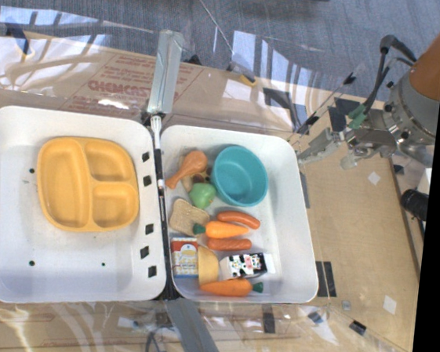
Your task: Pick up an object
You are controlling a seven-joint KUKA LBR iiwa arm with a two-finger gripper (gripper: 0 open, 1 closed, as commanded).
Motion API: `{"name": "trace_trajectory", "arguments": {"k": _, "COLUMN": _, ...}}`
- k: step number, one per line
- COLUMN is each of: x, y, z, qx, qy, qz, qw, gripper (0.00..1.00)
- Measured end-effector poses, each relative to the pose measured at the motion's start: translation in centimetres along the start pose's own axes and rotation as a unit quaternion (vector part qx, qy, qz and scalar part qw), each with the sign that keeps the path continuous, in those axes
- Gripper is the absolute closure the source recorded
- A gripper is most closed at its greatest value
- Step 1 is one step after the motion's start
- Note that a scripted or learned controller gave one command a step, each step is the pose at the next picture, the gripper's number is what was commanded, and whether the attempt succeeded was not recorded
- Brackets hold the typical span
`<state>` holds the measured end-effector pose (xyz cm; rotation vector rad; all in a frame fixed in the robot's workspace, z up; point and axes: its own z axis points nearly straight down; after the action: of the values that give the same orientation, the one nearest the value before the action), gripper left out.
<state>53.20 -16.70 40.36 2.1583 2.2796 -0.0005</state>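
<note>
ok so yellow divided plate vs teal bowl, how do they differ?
The yellow divided plate is flat, wide and split into three compartments; the teal bowl is deeper, round, smaller and undivided. The plate lies alone in the left bin; the bowl sits in the right bin, crowded by toy food. Both are upright, with nothing inside them.
</note>
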Motion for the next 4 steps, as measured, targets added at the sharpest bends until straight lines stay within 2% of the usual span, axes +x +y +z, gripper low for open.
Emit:
{"name": "trace_trajectory", "arguments": {"k": 1, "x": 0.8, "y": -2.0, "z": 15.1, "qx": 0.005, "qy": 0.001, "qz": 0.183, "qw": 0.9831, "gripper": 0.00}}
{"name": "trace_trajectory", "arguments": {"k": 2, "x": 5.3, "y": -1.1, "z": 4.4, "qx": -0.001, "qy": 0.001, "qz": 0.148, "qw": 0.9890, "gripper": 0.00}}
{"name": "trace_trajectory", "arguments": {"k": 3, "x": 9.1, "y": -0.5, "z": 16.8, "qx": 0.006, "qy": 0.000, "qz": 0.258, "qw": 0.9661, "gripper": 0.00}}
{"name": "trace_trajectory", "arguments": {"k": 4, "x": 5.4, "y": 6.5, "z": 23.3, "qx": 0.007, "qy": -0.001, "qz": 0.291, "qw": 0.9568, "gripper": 0.00}}
